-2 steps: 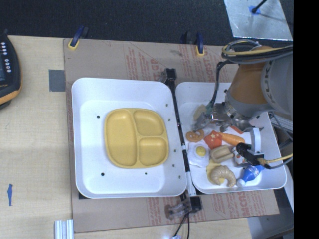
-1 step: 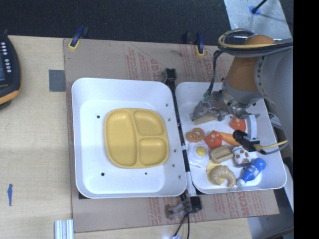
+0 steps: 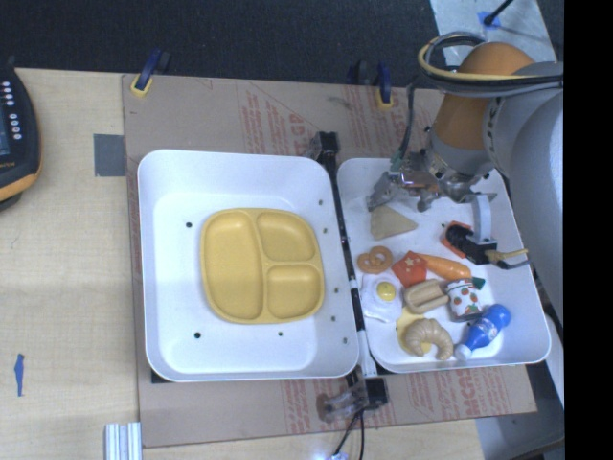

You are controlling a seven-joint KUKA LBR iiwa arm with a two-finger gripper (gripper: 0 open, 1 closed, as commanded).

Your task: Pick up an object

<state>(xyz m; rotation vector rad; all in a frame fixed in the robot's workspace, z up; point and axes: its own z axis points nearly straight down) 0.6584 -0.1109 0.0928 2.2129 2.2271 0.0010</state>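
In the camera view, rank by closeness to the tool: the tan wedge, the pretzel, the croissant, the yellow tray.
Tool sits at the right bin's far end.
1. Tan wedge, just below it.
2. Pretzel, right bin's left side.
3. Croissant, near edge.
4. Yellow tray, left bin.

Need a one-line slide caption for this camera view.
Gripper low over tan wedge in right bin; yellow tray in left bin.

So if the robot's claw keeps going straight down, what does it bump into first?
Probably the tan wedge-shaped piece. The gripper sits just above it in the right bin, pointing down. Depth is hard to judge from this slanted view, so it might meet the bin floor beside it instead.
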